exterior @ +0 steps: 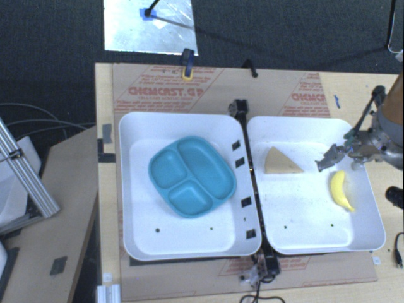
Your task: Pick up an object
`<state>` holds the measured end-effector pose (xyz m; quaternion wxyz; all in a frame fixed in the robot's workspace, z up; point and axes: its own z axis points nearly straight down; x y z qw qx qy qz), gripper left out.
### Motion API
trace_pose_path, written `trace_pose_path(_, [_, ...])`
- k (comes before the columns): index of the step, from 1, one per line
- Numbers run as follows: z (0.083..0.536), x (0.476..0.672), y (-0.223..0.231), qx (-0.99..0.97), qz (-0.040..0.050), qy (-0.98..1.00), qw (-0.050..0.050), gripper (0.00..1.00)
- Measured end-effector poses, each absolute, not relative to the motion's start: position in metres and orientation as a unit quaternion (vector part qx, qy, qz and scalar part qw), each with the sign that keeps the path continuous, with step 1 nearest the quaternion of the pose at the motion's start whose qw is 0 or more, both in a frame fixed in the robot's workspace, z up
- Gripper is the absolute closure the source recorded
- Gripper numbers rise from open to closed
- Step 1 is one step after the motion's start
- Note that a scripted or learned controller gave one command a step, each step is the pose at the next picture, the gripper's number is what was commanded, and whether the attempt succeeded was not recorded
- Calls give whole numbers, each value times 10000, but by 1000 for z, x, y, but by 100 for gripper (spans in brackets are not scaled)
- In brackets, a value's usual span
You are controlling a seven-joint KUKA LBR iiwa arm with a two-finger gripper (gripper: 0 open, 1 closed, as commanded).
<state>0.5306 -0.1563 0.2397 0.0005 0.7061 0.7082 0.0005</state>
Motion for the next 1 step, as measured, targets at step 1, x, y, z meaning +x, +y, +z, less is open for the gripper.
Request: trace_pose_path(1, [263, 502, -111, 7043, 16, 7099, 1, 0])
